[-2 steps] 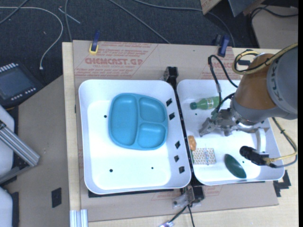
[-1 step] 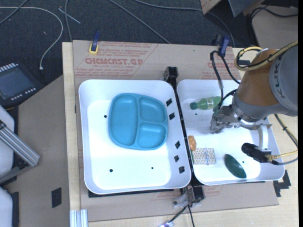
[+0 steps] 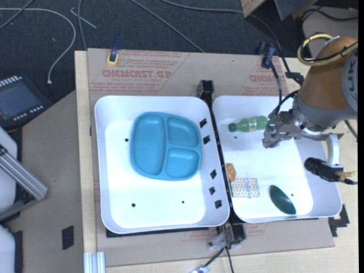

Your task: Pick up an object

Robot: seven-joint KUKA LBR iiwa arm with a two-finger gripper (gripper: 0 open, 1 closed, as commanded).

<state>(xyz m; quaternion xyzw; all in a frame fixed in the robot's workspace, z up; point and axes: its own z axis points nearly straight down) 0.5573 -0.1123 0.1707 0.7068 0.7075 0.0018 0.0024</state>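
Worktop (image 3: 170,64) of brown board, bearing two shallow white bins side by side. Left bin (image 3: 108,152): blue divided plate (image 3: 166,145), lying flat, three compartments. Right bin (image 3: 318,206): green bottle (image 3: 248,124) on its side near the far wall, cap toward the divider; small orange piece (image 3: 230,171) close to the divider; patterned packet (image 3: 244,187) just beside it; dark green oval object (image 3: 282,199) near the front wall. Tool (image 3: 272,136) lowered over the right bin, just right of the bottle's base, near or touching it. Opening of the tool: cannot tell. Nothing seen clamped in it.
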